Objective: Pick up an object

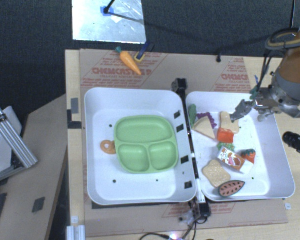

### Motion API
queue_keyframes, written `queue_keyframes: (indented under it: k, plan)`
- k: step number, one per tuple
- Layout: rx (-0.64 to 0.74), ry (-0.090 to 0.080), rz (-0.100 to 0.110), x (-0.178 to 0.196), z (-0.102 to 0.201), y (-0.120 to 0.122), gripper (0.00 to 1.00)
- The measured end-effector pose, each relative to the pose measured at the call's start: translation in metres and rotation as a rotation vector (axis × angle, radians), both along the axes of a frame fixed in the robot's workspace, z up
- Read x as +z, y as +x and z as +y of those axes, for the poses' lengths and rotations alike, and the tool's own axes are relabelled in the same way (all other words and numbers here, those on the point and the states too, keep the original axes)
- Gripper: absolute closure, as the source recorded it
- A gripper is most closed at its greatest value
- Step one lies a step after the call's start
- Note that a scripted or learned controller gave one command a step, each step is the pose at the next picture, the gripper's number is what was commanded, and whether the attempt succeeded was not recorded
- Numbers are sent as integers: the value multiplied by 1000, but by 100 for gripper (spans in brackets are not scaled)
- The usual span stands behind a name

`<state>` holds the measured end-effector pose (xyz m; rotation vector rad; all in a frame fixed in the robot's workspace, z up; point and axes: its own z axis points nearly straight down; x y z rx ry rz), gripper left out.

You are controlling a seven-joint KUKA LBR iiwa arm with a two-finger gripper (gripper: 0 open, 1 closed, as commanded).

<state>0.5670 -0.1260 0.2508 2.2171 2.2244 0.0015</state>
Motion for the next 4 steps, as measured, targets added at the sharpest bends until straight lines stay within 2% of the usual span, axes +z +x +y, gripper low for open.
queue_keyframes:
  k: [1, 3, 4]
  plan:
    - [-2, 1, 5, -61, -4, -3, 0]
    - [-2, 1, 4, -146, -2, -5, 0]
    - [-2, 1, 2, -167, -1, -5, 0]
